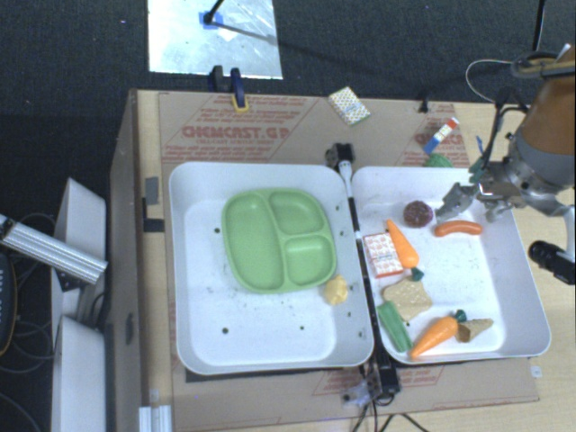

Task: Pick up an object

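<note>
So gripper hovers empty-looking, grip state unclear, sausage just below it, round brown piece beside; pick not yet done.

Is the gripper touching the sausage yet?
Apart. The camera view shows the gripper up-left of the sausage, with a strip of white bin floor between them.

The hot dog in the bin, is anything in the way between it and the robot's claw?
Nothing visible is in the way. The gripper hangs at the far right of the right bin, and the hot dog lies just below it on bare bin floor. The brown round toy sits close on the hot dog's left, off to the side.
</note>
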Controlling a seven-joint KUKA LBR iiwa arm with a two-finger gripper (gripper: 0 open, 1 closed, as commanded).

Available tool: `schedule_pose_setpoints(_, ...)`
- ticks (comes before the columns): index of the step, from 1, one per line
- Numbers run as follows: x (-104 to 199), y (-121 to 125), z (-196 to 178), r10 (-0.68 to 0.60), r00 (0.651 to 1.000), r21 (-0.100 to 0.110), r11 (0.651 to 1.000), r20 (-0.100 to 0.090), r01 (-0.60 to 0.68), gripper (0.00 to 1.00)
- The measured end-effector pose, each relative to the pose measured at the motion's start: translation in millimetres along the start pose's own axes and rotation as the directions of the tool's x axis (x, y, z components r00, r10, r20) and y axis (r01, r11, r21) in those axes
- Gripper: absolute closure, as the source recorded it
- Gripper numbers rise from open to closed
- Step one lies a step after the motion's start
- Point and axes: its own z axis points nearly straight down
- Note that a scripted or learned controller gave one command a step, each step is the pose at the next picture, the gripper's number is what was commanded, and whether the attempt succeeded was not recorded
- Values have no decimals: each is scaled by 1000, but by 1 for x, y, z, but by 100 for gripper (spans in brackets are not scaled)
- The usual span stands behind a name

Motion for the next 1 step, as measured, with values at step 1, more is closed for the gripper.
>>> schedule_pose_setpoints(1, -7, 8, 127, 2, 1000, 2, 1000, -1, -2, 0)
